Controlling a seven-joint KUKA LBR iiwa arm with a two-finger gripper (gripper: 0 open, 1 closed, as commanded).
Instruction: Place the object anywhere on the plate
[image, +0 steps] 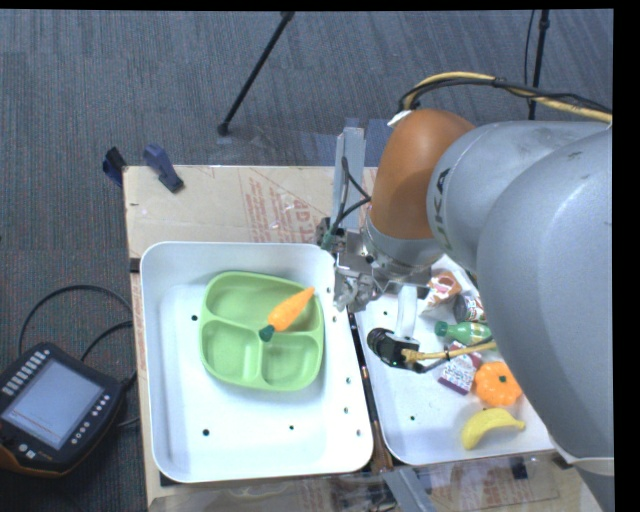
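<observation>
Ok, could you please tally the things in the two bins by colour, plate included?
Green: 2, the plate and a bottle.
Orange: 2, the carrot on the plate and a round fruit.
Yellow: 1, a banana.
Mixed print: 2, a small carton and a packet.
Total: 7 in sight; the arm may hide more.

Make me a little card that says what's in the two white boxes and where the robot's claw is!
left bin: green plate, three parts
carrot: lying on the plate, across its dividers
claw: over the edge between the bins, near the carrot's tip
right bin: banana, orange pumpkin, green bottle, other small things
job: looks done
</observation>
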